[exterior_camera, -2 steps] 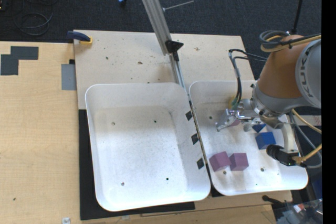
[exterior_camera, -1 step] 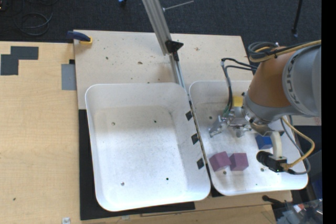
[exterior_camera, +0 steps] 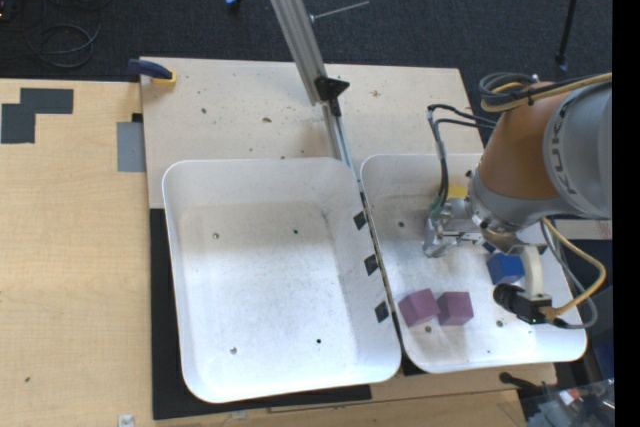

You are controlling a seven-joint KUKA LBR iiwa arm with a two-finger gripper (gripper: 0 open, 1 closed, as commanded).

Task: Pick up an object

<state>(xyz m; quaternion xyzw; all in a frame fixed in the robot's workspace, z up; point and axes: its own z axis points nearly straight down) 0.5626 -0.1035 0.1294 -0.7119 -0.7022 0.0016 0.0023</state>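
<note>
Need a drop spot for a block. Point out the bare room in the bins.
Left bin: floor bare wall to wall. Right bin: crowded, with the purple blocks near the front, a blue block and the gripper mid-bin.

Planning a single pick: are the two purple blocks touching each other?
Apart. The camera view shows a thin strip of white bin floor between the left purple block and the right purple block.

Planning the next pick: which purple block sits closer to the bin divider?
The left purple block; the other lies to its right, farther from the divider.
</note>
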